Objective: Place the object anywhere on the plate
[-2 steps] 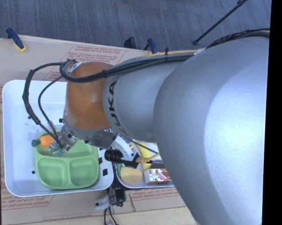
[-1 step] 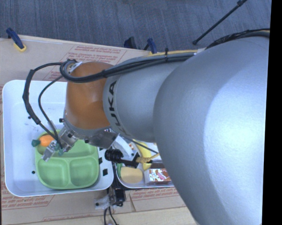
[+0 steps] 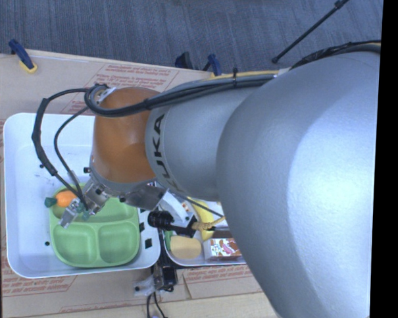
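A light green divided plate (image 3: 106, 243) lies in the lower part of the left white bin (image 3: 20, 180). An orange toy with a small green end (image 3: 63, 198), like a carrot, sits at the plate's upper left rim, partly on its edge. My gripper (image 3: 78, 209) hangs just right of that toy, over the plate's upper left compartment, and its metal tip touches or nearly touches the toy. The orange wrist band (image 3: 124, 138) and the grey arm hide the bin's right side.
The right bin (image 3: 175, 256) peeks out under the arm and holds a pale yellow block (image 3: 185, 248), a yellow item (image 3: 206, 218) and a printed packet (image 3: 223, 248). Black cables (image 3: 45, 148) loop over the left bin's upper part.
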